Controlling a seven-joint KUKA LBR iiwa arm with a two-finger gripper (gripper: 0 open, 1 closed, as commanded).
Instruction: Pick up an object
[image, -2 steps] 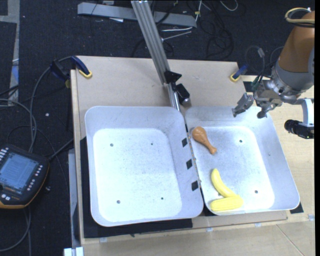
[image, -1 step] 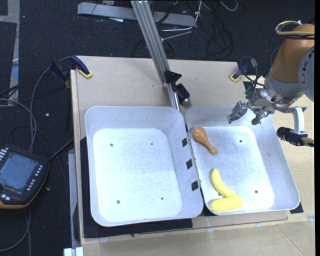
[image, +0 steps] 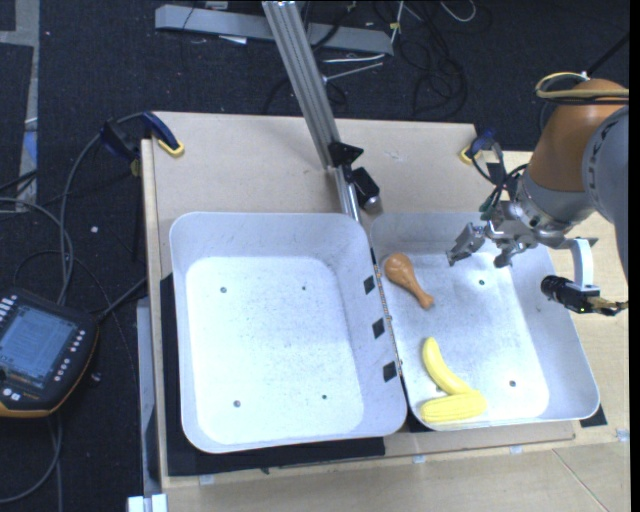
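the gripper (image: 483, 247) hangs spread and empty over the right bin (image: 540, 330), probably lining up on the drumstick (image: 407, 277) nearby.

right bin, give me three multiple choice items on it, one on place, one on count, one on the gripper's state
1. Where does the brown drumstick-shaped toy lie?
A. left white bin
B. right white bin, near the divider
C. on the wooden bench

2. How many yellow items lie in the right white bin?
A. none
B. two
C. four

3. What is the two-finger gripper doing?
A. hovering open over the bin, holding nothing
B. clamped on the banana
C. resting in the left bin

Key: 1 B, it lies just right of the bins' shared edge. 2 B, a yellow banana and a yellow corn cob. 3 A, its fingers are spread with nothing between them.
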